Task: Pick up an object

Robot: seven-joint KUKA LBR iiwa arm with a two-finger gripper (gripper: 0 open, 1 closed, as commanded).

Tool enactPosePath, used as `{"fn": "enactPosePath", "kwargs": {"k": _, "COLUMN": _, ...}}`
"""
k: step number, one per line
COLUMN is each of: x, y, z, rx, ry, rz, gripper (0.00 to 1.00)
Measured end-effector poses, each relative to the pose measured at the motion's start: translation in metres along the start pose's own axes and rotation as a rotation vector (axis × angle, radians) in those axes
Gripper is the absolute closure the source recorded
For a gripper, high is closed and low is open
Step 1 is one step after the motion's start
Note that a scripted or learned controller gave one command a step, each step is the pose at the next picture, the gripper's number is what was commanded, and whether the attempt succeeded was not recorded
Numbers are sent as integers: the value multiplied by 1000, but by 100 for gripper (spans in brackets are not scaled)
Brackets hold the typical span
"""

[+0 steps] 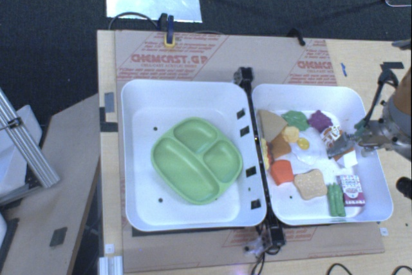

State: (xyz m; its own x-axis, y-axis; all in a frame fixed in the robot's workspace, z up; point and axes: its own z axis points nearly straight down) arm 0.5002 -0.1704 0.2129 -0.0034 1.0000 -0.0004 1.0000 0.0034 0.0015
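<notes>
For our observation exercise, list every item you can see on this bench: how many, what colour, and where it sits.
bins: two, white, side by side on the bench
divided plate: one, green, in the left bin
bread slice: one, tan, right bin, near front
block: one, orange, right bin, left of the bread
wedge: one, tan, right bin, back left
purple piece: one, purple, right bin, back
green piece: one, green, beside the purple piece
carton: one, red and white, right bin, front right
arm: one, grey, its jaws over the right bin
</notes>
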Motion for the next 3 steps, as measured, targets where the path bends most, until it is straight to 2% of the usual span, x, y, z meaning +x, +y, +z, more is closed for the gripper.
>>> {"fn": "enactPosePath", "kwargs": {"k": 3, "x": 0, "y": 13, "z": 130, "rx": 3, "ry": 2, "rz": 2, "gripper": 0}}
